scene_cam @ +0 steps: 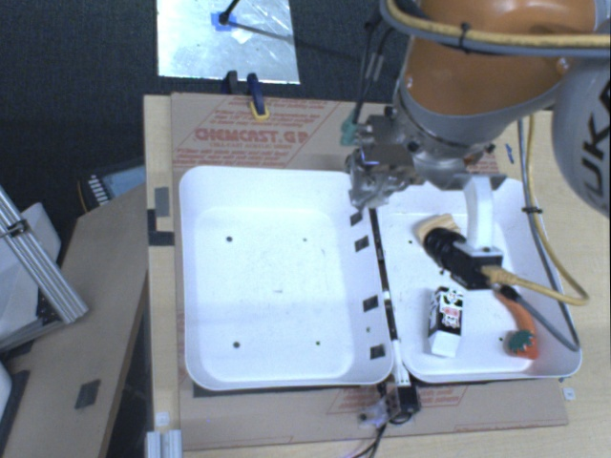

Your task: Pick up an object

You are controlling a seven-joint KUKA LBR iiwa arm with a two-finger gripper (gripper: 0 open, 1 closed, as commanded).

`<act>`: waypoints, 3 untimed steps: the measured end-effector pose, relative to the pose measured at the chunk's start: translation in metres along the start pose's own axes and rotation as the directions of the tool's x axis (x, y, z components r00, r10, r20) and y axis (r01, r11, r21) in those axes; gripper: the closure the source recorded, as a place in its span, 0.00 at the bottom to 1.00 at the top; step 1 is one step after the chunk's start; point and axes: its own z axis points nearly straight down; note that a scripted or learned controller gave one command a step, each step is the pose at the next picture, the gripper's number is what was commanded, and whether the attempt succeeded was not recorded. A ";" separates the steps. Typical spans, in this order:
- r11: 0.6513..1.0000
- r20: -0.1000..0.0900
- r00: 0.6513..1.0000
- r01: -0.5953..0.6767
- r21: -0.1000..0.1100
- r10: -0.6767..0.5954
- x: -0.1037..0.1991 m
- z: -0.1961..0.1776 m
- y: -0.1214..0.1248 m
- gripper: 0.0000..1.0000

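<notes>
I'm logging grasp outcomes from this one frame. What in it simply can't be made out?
In the camera view:
1. claw: blurred and overhung by the arm; any hold is unclear.
2. tan object: partly covered by the robot's fittings; identity unclear.
3. right bin: far corner hidden behind the arm.
4. carton: print too small to read.

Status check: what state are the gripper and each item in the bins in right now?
gripper: above the divider between the bins, at its far end.
white carton: lying flat in the right bin, near its front wall.
orange toy: lying in the right bin's front right corner.
tan object: lying in the right bin, partly hidden by the arm.
</notes>
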 end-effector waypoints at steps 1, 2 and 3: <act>1.000 -0.001 1.000 0.006 -0.002 -0.006 0.000 -0.011 0.001 1.00; 1.000 0.003 1.000 -0.009 0.012 0.009 0.000 0.074 -0.006 1.00; 1.000 -0.006 1.000 -0.001 -0.010 0.001 0.027 -0.059 -0.018 1.00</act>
